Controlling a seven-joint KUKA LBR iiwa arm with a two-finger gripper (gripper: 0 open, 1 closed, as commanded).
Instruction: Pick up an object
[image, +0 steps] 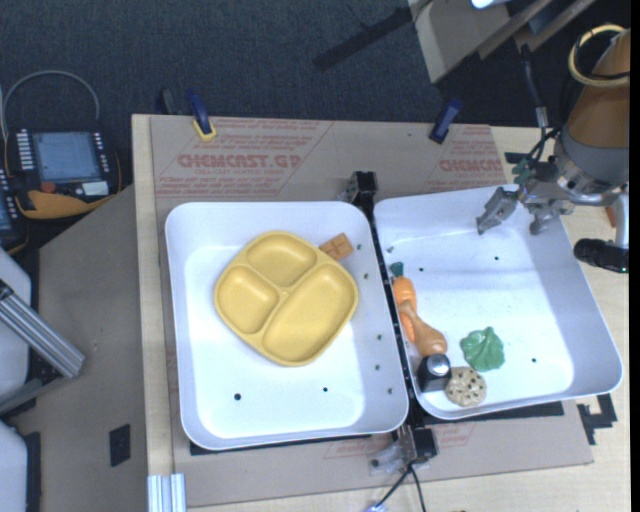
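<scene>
Bench: cardboard-topped surface bearing two shallow white bins side by side.
Left bin: holds a yellow divided plate near its middle, with a small brown block touching the plate's upper right edge.
Right bin: holds four small things gathered along its lower left side.
Arm: grey with an orange band, reaching in over the right bin's upper right corner.
Gripper: above the right bin's far edge, fingers spread apart with nothing between them.
Carrot: orange, lying lengthwise against the right bin's left wall.
Green leafy piece: just right of the carrot's lower end.
Cookie: speckled, below the green piece.
Dark round piece: touching the cookie's left side.
</scene>
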